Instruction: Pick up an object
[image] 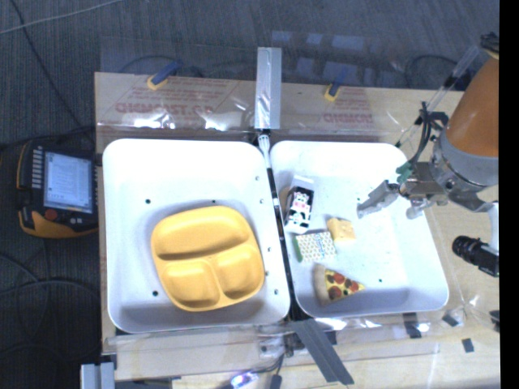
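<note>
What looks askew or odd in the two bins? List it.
Little stands out. The yellow tray sits slightly rotated in the left bin. The toy pizza slice lies against the right bin's front slope.

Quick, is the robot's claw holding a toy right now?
Gripper: fingers open, holding nothing, over the right bin, right of the cheese wedge.

Open white floor across the right bin's (pixel 422 286) right half. Crowded along its left wall: cow-print box (pixel 301 207), cheese cube (pixel 343 230), patterned pad (pixel 315 245), pizza slice (pixel 339 284).
</note>
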`<action>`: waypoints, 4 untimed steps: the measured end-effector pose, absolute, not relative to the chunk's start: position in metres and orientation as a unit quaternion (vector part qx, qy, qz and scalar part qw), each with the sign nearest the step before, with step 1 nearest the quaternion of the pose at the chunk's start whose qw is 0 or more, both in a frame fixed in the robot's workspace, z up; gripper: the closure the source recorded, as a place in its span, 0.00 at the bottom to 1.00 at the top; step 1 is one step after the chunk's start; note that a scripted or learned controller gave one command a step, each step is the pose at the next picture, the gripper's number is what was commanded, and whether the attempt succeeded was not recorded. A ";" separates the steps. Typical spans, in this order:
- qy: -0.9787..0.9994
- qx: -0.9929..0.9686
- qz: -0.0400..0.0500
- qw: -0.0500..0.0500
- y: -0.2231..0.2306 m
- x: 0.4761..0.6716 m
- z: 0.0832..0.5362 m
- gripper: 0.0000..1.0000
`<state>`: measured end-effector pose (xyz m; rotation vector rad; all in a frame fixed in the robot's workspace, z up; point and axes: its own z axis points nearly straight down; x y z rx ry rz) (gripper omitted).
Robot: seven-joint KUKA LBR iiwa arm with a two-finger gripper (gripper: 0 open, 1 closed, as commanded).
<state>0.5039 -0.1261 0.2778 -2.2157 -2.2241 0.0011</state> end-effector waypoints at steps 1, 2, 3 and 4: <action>-0.746 -0.665 0.000 0.001 -0.135 0.552 0.201 0.00; -0.738 -0.675 0.000 0.001 -0.145 0.582 0.093 0.00; -0.716 -0.698 -0.004 -0.008 -0.108 0.565 0.091 0.00; -0.714 -0.700 -0.005 -0.005 -0.147 0.573 0.090 0.00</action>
